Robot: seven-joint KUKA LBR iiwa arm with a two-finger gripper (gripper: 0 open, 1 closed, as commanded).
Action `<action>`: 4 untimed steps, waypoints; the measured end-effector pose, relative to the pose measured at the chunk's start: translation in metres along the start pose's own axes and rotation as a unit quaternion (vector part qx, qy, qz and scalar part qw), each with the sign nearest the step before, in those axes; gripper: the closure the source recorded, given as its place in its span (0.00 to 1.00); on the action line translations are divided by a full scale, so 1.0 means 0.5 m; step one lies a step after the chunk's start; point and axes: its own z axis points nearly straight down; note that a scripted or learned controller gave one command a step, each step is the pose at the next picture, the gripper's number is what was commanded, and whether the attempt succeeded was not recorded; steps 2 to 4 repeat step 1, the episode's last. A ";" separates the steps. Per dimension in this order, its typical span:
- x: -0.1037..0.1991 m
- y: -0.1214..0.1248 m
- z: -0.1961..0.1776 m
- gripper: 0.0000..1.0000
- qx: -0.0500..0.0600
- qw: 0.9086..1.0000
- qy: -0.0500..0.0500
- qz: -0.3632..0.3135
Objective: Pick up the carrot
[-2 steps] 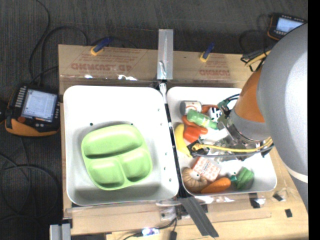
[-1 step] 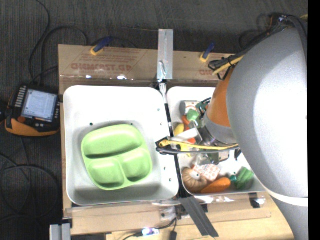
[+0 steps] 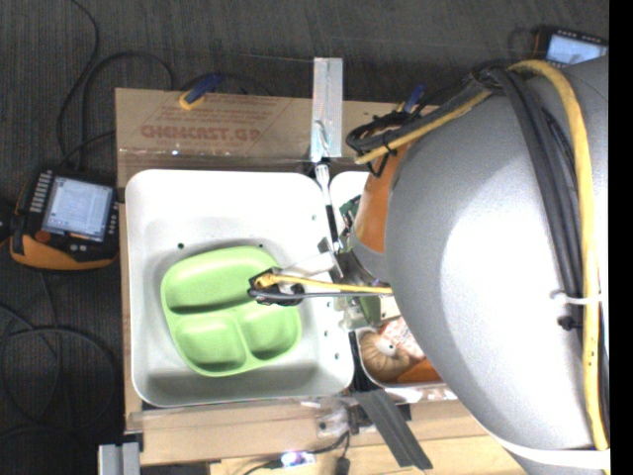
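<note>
Part of an orange thing (image 3: 419, 371) that looks like the carrot shows in the right bin (image 3: 348, 188), at its near end, mostly hidden under the big grey arm (image 3: 485, 265). My gripper (image 3: 337, 265) hangs low over the wall between the two bins, well above and left of that orange piece. The arm's bulk and the orange wrist band (image 3: 370, 216) hide its tip, and I see nothing held in it.
A green divided plate (image 3: 229, 310) lies in the left bin (image 3: 158, 216). Beside the orange piece sits a brown and white toy (image 3: 386, 348). A green patterned item (image 3: 349, 209) peeks out at the right bin's far end. A pendant (image 3: 69, 216) rests left of the bench.
</note>
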 end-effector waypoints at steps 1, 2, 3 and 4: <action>0.012 -0.055 0.000 1.00 0.000 1.000 0.000 -0.007; 0.012 -0.055 0.000 1.00 0.000 1.000 0.000 -0.007; 0.012 -0.055 0.000 1.00 0.000 1.000 0.000 -0.007; 0.012 -0.055 0.000 1.00 0.000 1.000 0.000 -0.007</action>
